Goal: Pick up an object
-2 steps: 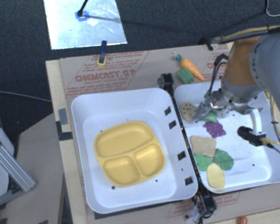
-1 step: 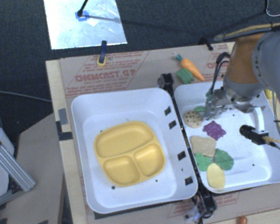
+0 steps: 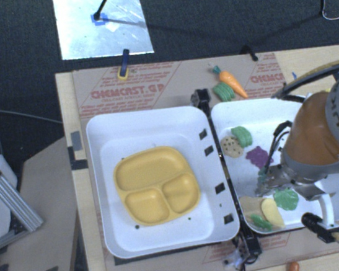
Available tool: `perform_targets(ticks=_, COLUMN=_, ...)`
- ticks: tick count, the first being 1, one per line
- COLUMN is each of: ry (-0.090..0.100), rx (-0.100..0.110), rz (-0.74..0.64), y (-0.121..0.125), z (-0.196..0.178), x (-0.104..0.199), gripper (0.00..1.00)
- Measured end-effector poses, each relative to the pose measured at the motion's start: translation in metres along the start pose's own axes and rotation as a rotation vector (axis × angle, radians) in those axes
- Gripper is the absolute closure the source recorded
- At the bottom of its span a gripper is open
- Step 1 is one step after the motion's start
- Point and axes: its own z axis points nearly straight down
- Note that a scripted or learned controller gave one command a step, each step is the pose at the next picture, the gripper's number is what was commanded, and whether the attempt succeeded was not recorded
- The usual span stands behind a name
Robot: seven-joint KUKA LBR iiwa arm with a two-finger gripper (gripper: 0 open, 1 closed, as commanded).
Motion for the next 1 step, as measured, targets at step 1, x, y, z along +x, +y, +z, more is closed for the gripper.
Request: perform_targets(ticks=1, ry=0.002, rx=-0.011, rz=-0.013, y=0.0225, z=-0.1045, x=0.043, gripper=1.0)
